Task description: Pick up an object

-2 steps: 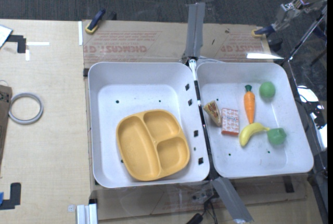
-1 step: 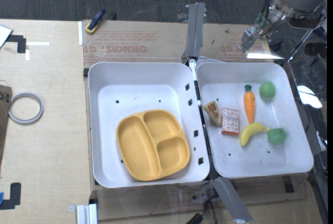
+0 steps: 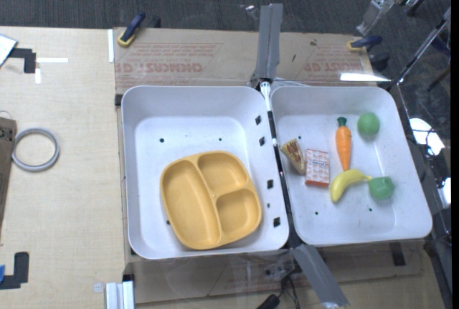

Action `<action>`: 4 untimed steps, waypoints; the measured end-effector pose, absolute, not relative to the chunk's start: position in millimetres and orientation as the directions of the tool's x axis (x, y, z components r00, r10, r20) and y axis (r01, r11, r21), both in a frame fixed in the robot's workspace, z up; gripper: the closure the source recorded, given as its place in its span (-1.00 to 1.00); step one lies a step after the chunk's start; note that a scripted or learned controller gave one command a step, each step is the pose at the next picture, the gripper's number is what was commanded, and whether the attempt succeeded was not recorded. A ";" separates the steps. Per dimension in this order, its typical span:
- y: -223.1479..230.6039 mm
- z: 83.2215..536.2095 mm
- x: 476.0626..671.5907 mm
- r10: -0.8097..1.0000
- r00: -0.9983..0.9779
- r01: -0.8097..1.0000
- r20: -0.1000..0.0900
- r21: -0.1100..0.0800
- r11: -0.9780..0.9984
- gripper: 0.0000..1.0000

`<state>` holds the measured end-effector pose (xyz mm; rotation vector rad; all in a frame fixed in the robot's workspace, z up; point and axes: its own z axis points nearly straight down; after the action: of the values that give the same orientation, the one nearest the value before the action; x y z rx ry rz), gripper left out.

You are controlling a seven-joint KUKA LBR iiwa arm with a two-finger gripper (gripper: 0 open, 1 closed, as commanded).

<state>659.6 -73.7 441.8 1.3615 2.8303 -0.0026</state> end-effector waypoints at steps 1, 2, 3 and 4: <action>-54.2 331.7 637.0 0.673 -0.740 0.673 -0.001 0.000 0.740 1.00; -21.6 302.4 631.6 0.535 -0.845 0.535 -0.001 0.000 0.845 1.00; -41.7 430.6 649.2 0.375 -0.927 0.375 -0.001 0.000 0.927 1.00; -29.0 323.9 639.7 0.338 -0.941 0.338 -0.002 0.000 0.941 1.00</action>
<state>639.7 -29.0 323.9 0.5387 3.0934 -0.0001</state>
